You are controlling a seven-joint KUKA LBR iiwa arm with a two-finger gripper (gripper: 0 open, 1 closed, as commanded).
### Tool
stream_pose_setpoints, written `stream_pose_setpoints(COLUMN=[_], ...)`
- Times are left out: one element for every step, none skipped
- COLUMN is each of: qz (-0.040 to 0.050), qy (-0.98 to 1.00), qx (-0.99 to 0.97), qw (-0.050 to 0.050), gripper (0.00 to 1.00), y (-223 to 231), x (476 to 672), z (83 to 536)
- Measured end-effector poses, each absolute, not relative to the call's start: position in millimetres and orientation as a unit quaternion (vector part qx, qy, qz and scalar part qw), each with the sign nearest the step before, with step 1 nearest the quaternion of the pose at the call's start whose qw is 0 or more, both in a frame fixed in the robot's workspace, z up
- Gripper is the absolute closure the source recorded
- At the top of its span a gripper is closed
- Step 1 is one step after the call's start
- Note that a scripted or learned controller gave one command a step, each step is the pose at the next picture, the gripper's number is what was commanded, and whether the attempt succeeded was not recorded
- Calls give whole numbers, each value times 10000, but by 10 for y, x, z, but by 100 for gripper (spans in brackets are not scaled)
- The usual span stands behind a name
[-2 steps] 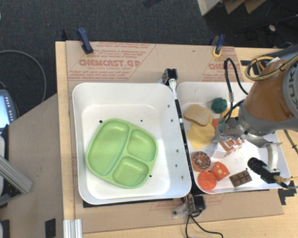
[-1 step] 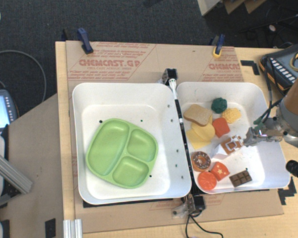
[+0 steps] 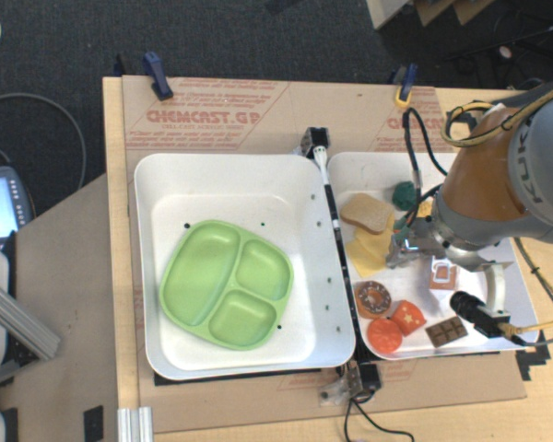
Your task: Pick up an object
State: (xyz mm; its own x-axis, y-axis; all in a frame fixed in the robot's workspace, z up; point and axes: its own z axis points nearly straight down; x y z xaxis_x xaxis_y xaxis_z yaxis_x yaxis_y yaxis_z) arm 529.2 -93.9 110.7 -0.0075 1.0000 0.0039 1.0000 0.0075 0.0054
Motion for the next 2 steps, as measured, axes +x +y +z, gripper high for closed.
stream_pose_setpoints(qz=[-7, 3], qy=[7067, 7066], qx=[7075, 7076], qw=[-17, 8], gripper=[100, 100], y=[-952, -955], x=[5040, 5052], z=[833, 948])
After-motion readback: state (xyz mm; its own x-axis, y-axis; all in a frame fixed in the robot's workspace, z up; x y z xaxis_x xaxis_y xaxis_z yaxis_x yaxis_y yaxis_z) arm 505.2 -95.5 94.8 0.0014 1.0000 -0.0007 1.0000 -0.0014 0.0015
